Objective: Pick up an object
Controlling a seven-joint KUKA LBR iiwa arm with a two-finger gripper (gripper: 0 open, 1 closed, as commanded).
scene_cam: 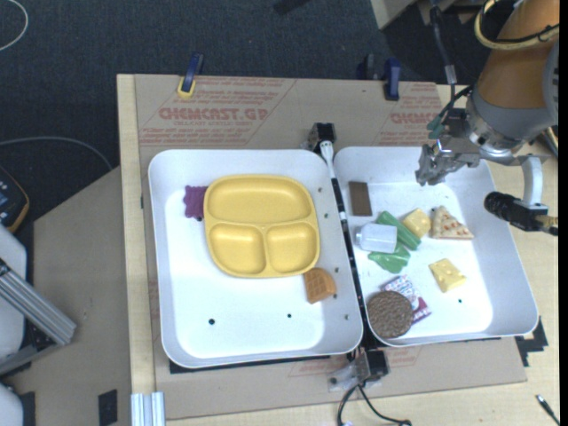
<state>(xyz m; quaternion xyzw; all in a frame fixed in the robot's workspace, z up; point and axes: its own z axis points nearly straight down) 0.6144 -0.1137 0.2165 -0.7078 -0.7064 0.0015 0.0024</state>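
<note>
One fixed camera overlooks both bins (169, 238) obliquely.

Grey arm (510, 78) with orange band at upper right, gripper (432, 172) pointing down

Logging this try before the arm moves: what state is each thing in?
Hand: hovering over right white bin, near its far edge.
Yellow three-compartment plastic plate: upright, in left white bin.
Purple toy: partly under the plate's edge.
Round brown cookie: lying flat.
</note>
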